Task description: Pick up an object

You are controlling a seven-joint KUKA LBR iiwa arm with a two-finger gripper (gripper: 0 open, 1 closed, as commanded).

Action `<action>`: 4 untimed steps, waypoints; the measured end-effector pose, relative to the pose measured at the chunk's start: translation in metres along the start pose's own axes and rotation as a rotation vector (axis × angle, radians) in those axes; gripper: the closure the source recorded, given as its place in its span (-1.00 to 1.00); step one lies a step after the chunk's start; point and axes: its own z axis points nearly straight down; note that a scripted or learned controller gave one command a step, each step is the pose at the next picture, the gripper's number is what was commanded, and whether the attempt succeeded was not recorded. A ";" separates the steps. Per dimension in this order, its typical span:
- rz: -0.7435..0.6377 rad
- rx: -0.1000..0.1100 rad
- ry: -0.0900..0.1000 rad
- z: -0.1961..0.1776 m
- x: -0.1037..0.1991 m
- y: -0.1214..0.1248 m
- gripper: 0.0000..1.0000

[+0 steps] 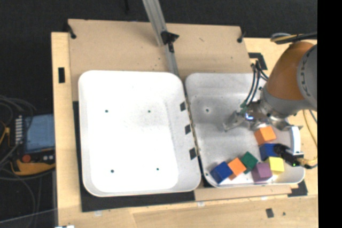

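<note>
Several coloured blocks lie in the right bin (pixel 214 93), gathered along its front and right side: an orange block (pixel 264 134), a dark blue block (pixel 267 150), a yellow block (pixel 277 164), a purple block (pixel 262 171), a green block (pixel 249 159), a second orange block (pixel 236 167) and a blue block (pixel 220 172). My gripper (pixel 236 121) is low over the middle of the right bin, just left of the first orange block and apart from it. The wrist with its orange band (pixel 286 75) hides the bin's right rim.
The left bin (pixel 91 115) stands beside the right one, with small clips along their shared edge. A slanted metal rail (pixel 152 2) rises behind the bins. Cables and a blue box (pixel 40 133) lie off the bench at left.
</note>
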 end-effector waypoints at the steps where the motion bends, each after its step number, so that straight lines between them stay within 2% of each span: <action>1: 0.007 -0.005 0.002 -0.012 0.000 0.001 1.00; 2: 0.008 -0.004 0.001 -0.060 -0.002 -0.006 1.00; 3: -0.004 -0.008 0.000 -0.125 -0.001 -0.006 1.00; 4: -0.006 -0.001 0.002 -0.140 -0.002 -0.005 1.00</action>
